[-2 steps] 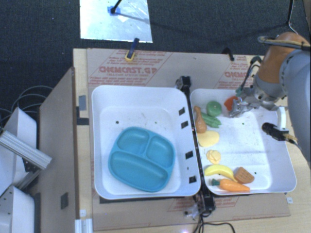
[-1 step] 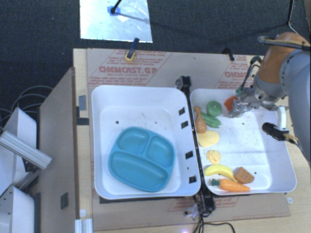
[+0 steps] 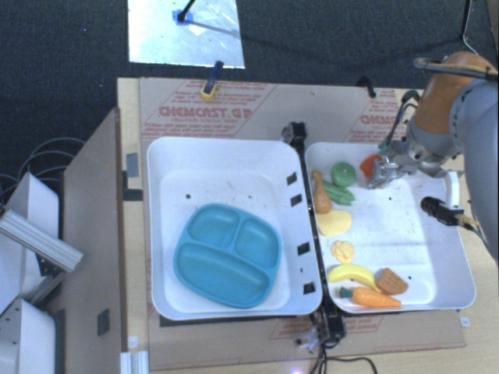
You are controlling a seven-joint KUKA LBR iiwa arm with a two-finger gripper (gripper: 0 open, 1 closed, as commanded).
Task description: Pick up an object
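My gripper (image 3: 379,176) hangs low over the far part of the right bin (image 3: 444,287). A red tomato-like toy (image 3: 368,164) lies right against its left side; whether it is gripped I cannot tell. A green pepper (image 3: 342,173) and a green pod (image 3: 340,194) lie just left of that. Along the bin's left side are a brown drumstick (image 3: 320,193), a pale yellow slice (image 3: 334,223) and a small yellow piece (image 3: 342,250). A banana (image 3: 352,273), an orange carrot (image 3: 374,298) and a brown biscuit (image 3: 391,281) lie at the near edge.
The left bin (image 3: 171,170) holds a blue divided plate (image 3: 227,254). A black-clipped divider (image 3: 306,224) separates the two bins. The arm's grey body and orange band (image 3: 440,100) reach in from the right. The right bin's middle and right floor (image 3: 405,232) is bare.
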